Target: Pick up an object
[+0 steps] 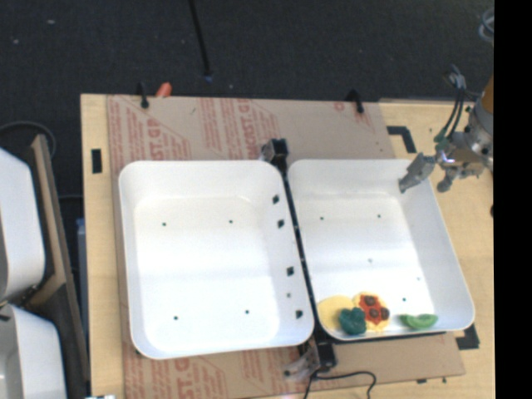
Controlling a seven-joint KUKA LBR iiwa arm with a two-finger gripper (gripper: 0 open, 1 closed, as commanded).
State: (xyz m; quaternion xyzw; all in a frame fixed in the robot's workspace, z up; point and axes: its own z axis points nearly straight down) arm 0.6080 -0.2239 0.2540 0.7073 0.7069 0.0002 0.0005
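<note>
In the camera view, the tool point(432, 173) is at the right edge of the frame, a little above the middle, over the upper right corner of the right bin point(366, 181). Two grey fingers show there, one pointing down-left and one shorter to its right, with a clear gap between them, so the tool looks spread wide, and nothing is between the fingers.

The things to pick lie in a small group at the lower edge of the same bin, in the lower right part of the frame. There is a yellow flat piece point(332, 312), a teal lump point(352, 322) on it, an orange and dark toy point(371, 306) touching these, and a green piece point(418, 321) a little apart to the right. The green piece is long, and its long axis runs about left to right in the picture.

So the coming move depends on this: the objects lie well below the tool in the frame and slightly to the left, at the opposite end of the bin. The green piece is the nearest and stands free, which I judge easier to take.

The bin floor is smooth and white. The group sits close to the lower wall, so room for the fingers on that side is small. The left bin point(208, 256) lies beside it on the desk point(108, 140).
</note>
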